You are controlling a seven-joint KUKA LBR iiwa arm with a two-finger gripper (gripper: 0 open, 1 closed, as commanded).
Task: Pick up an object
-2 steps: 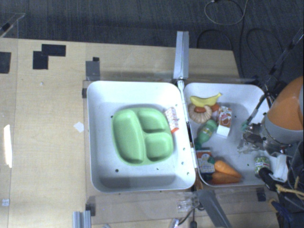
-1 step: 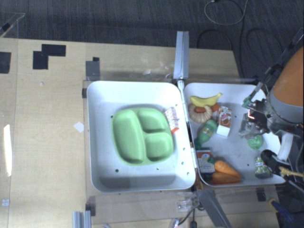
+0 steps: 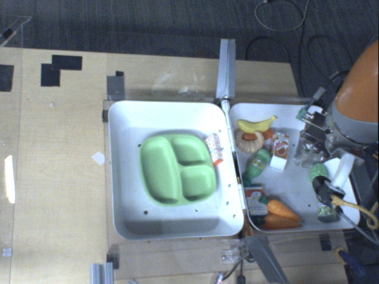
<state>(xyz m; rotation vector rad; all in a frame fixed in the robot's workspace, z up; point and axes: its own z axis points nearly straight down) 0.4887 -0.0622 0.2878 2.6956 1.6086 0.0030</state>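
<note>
1. The left bin [image 3: 118,176] holds a green divided plate [image 3: 177,168].
2. The right bin [image 3: 294,113] holds a banana [image 3: 256,124], a green bottle [image 3: 256,164] and a carrot [image 3: 283,209].
3. The gripper [image 3: 310,145] hangs over the right bin's far side; its opening cannot be told.

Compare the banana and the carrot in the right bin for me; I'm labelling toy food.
The banana is yellow and curved; the carrot is orange and straighter, tapering to a point. The banana lies at the bin's far side, by the divider; the carrot lies at the near edge. Both are toy foods lying flat in the right bin, away from the gripper.
</note>
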